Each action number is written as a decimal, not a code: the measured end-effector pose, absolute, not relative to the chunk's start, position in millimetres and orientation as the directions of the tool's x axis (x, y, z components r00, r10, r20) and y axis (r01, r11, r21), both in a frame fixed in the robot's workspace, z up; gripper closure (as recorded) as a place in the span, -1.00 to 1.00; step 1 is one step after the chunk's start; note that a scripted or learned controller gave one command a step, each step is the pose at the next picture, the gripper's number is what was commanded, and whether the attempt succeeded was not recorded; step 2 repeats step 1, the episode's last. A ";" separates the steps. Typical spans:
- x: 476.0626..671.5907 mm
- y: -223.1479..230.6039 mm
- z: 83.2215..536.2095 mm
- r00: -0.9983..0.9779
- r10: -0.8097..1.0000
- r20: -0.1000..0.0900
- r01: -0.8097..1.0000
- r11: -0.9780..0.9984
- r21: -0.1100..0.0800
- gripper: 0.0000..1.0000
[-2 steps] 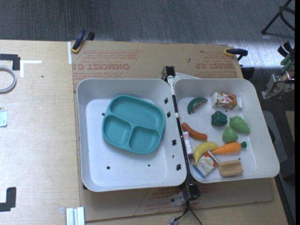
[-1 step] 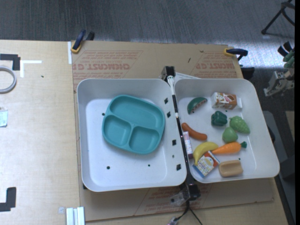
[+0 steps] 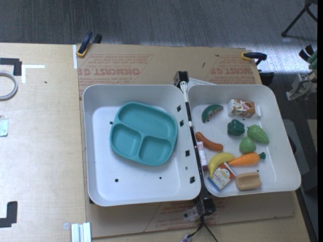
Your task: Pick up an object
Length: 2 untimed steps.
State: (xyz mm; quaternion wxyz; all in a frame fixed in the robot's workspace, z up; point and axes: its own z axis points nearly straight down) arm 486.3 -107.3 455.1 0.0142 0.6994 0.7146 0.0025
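Arm is off at the far right edge, well clear of both bins; gripper (image 3: 303,87) is mostly cut off by the frame, so can't tell its state or whether it holds anything. Left bin (image 3: 96,150) holds a teal divided tray (image 3: 144,133). Right bin (image 3: 282,135) holds the pick candidates: watermelon slice (image 3: 212,112), snack packet (image 3: 242,108), broccoli (image 3: 235,127), sausage (image 3: 209,141), banana (image 3: 220,160), carrot (image 3: 245,160), bread piece (image 3: 248,181). Small items partly overlap; labels unreadable.
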 end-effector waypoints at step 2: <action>487.8 -107.5 465.0 -0.024 1.000 -0.020 0.999 0.025 0.028 1.00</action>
